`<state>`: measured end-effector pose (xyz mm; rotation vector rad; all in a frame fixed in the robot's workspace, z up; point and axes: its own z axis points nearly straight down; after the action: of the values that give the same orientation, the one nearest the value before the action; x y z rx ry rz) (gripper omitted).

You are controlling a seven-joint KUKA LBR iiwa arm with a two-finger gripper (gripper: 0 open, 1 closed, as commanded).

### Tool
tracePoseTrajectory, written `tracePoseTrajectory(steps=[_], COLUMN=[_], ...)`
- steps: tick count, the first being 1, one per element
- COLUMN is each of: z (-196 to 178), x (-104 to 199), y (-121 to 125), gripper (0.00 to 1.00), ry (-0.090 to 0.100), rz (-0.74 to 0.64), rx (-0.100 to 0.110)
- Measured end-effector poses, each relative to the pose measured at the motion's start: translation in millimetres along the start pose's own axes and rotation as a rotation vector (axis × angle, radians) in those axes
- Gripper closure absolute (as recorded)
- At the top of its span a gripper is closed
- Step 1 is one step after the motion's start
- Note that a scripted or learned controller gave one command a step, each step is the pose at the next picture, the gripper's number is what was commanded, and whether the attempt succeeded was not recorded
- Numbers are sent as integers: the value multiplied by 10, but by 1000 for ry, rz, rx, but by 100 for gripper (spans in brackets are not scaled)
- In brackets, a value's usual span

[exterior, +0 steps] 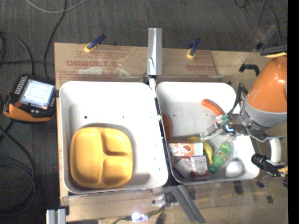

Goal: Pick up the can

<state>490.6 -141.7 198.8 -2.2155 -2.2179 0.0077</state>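
Where the can lies, camera view: in my judgement the can (167, 125) is the reddish-brown cylinder lying along the left wall of the right bin (196, 85); it is too small to be sure.
Claw: the claw (223, 125) hangs over the right side of the right bin, above the green bottle (223, 153) and well apart from the can; I cannot tell how wide it stands, and nothing is seen in its hold.
Arm: the arm (268, 97) reaches in from the right.
Clutter: a sausage (212, 107) lies far of the claw. A banana (207, 152) lies just beside the bottle, with cartons (186, 149) to its left and a white lump (234, 168) in the near right corner.
Left bin: the left bin (107, 85) holds a yellow tray (101, 157).
Step in hand: bringing the claw over the can, not yet done.
How to do it well: cross left above the clutter, turn the claw to close across the cylinder's narrow width, then come straight down.
Risk: the bin wall touches the can's left side, so one side of the claw has little room; the cartons crowd its near end.
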Motion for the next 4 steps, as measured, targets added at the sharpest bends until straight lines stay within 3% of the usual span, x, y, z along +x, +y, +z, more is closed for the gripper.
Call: tracePoseTrajectory(steps=[1,2,3,4], z=[357,323,889,1042], x=[1,-373,-653,-699], y=[379,824,914,667], gripper=[0,0,0,0], ry=[0,1,2,6], rz=[-59,-44,-7,46], rx=[0,-2,-2,-32])
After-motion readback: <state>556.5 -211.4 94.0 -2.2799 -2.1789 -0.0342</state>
